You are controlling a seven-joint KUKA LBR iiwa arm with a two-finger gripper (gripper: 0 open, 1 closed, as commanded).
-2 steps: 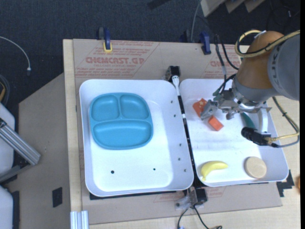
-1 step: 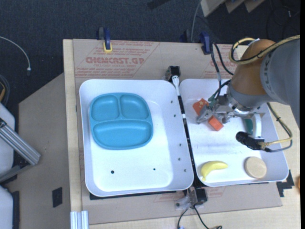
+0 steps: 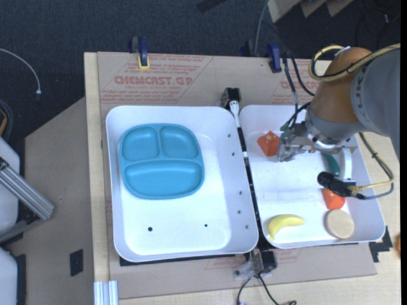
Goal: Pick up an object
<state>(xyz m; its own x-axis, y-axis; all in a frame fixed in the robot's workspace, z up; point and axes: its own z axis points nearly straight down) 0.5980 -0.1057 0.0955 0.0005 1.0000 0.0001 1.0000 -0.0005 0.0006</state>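
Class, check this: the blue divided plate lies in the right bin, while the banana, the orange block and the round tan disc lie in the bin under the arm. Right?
Not quite. The camera view shows the blue divided plate in the left bin. The banana, orange block and round tan disc do lie in the bin under the arm.

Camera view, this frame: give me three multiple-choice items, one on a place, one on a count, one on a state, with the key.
1. Where does the blue three-compartment plastic plate lie?
A. Left white bin
B. Right white bin
C. Bare bench

2. How many compartments has that plate?
A. Two
B. Three
C. Five

3. How does the yellow toy banana stand with respect to the two-finger gripper?
A. Held between the fingers
B. Lying apart, at the right bin's near edge
C. Hanging above the bench

Key: 1 A, it rests in the left white bin. 2 B, two small above one long. 3 B, the gripper is beside the orange-red block.
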